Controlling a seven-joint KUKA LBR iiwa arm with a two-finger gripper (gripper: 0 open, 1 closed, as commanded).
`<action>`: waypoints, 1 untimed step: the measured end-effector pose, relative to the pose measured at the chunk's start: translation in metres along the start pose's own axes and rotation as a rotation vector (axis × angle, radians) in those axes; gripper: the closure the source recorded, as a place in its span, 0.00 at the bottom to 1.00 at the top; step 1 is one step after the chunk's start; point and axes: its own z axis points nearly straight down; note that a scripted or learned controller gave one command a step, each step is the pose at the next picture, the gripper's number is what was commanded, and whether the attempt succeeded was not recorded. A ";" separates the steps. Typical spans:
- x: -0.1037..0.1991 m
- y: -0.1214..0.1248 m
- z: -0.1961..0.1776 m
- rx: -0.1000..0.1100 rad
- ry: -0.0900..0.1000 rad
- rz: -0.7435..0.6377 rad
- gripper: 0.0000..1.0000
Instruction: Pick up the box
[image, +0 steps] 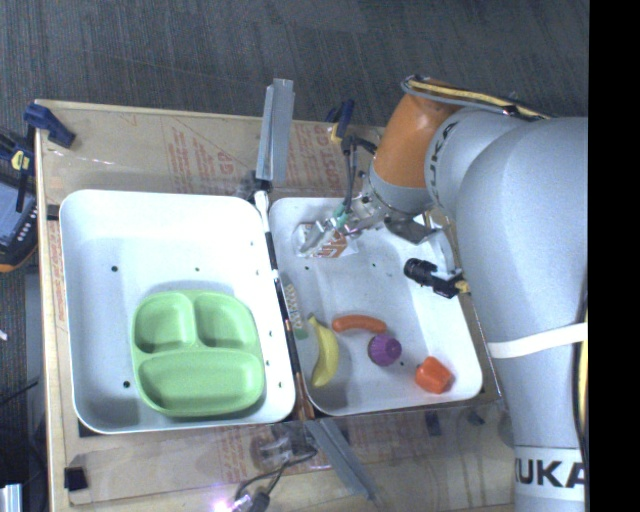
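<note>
The box (325, 238), a small crumpled-looking carton with a shiny, printed surface, lay in the far left corner of the right bin (455, 330), close to the wall it shares with the left bin (90, 300). The end effector (350, 215) was down at the box's right edge, touching it or very nearly so, but whether it was apart, together or clamped on the carton could not be told from this slanted view, since the wrist and orange band hid most of it. The likeliest trouble was the corner itself: with the box crowded against two bin walls, one side of the end effector might have had no room to get around it and would merely shove it tighter into the corner. The glossy, dented skin also looked prone to slipping or buckling under a pinch at its edge, so a lift could have come away with nothing. The banana (324, 352), sausage (358, 324), purple fruit (384, 349) and orange piece (433, 374) lay well apart at the near end and posed no hazard; the green tray (197, 352) sat in the left bin.
</note>
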 end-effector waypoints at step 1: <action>0.000 0.001 -0.016 0.004 0.003 -0.008 1.00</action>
